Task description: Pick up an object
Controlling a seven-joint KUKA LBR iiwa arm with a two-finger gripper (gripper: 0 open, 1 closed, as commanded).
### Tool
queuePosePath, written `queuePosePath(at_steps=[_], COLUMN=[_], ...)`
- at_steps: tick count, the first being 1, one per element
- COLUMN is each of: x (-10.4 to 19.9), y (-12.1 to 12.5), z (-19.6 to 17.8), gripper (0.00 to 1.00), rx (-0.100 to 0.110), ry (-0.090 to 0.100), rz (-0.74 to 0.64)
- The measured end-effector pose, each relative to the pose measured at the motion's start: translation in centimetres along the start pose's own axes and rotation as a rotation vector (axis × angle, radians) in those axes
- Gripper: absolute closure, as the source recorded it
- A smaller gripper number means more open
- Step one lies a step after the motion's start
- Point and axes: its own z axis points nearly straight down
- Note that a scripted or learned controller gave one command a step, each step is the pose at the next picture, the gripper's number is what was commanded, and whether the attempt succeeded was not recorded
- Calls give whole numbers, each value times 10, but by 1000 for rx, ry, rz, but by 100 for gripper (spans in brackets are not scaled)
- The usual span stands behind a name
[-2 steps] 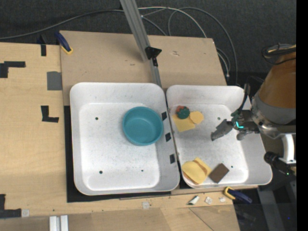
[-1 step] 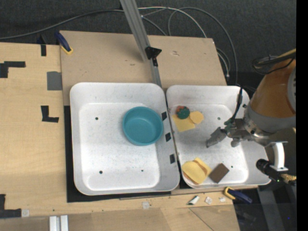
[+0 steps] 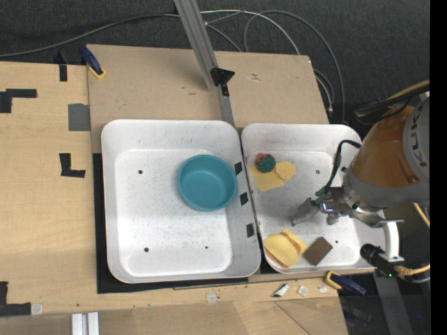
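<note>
While low in right bin (image 3: 335, 135) | gripper (image 3: 307, 211) mid-floor | brown block (image 3: 318, 250) near front rim

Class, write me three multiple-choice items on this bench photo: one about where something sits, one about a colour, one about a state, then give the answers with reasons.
1. Where is the bowl?
A. In the left bin
B. In the right bin
C. On the bare bench

2. What colour is the block at the near edge of the right bin?
A. Blue
B. Brown
C. White

3. How does the bowl stand?
A. Upside down
B. On its side
C. Upright, mouth up

Answers: 1 A, the bowl rests on the left bin floor near the wall between the two bins. 2 B, the block beside the yellow sponge is dark brown. 3 C, its rim and hollow inside face the camera.
</note>
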Motion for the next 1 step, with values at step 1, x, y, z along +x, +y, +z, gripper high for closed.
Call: queuePosePath(at_steps=[1], x=[0], y=[1], z=[43], gripper=[0], rx=[-8], ry=[-2], rz=[0])
